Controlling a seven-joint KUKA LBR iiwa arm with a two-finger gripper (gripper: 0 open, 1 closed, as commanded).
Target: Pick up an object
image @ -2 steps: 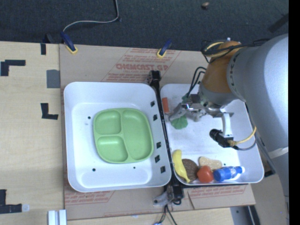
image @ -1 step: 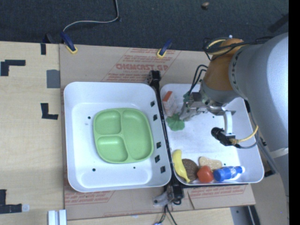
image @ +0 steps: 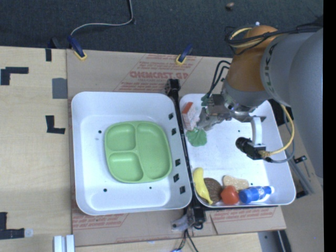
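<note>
Light wood tabletop (image: 31,156) with black tape marks (image: 14,74); cardboard sheet (image: 152,75) clamped on; dark carpet floor (image: 173,12) beyond, black cable (image: 118,14) trailing.

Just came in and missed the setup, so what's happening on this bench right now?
A grey and orange robot arm reaches into the right bin, its gripper low near the bin's upper left corner, over a green object and a red-and-white item. Nothing is visibly lifted. A banana, tomato and blue bottle lie along the bin's near edge. The left bin holds a green divided plate.
</note>
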